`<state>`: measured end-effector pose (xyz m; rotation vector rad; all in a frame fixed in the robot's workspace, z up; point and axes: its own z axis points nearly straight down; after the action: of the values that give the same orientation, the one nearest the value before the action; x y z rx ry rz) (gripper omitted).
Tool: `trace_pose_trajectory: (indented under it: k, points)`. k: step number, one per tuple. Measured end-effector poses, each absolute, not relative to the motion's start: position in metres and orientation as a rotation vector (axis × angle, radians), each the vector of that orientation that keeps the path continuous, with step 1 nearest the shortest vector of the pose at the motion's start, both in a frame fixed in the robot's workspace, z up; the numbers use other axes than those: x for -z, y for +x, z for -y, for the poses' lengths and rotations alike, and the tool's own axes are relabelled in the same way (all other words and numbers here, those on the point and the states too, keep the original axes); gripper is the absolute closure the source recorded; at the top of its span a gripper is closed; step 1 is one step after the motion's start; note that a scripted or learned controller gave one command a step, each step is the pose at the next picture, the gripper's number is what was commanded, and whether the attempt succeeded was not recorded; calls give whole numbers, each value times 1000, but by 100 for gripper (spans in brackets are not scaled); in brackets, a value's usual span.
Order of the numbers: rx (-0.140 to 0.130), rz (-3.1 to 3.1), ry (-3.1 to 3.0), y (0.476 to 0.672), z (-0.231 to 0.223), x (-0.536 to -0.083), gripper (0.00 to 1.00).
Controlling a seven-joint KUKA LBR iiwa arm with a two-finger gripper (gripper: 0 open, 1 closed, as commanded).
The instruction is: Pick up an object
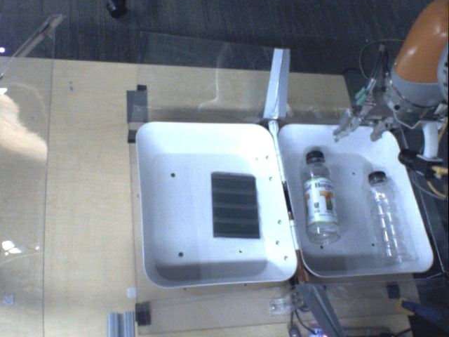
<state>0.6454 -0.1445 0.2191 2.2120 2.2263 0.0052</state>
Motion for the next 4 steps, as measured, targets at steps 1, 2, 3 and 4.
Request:
trace_pose_trajectory:
  k: [1,2,3,4]
  points:
    - [-10,-2279,2153,640,115,-88,0]
    - [-10,-1957,2449,672,140,-104,0]
    - [-15,-2198,2235,607,81,-89,0]
    - [-28,-2192,2229,611,81,-102,100]
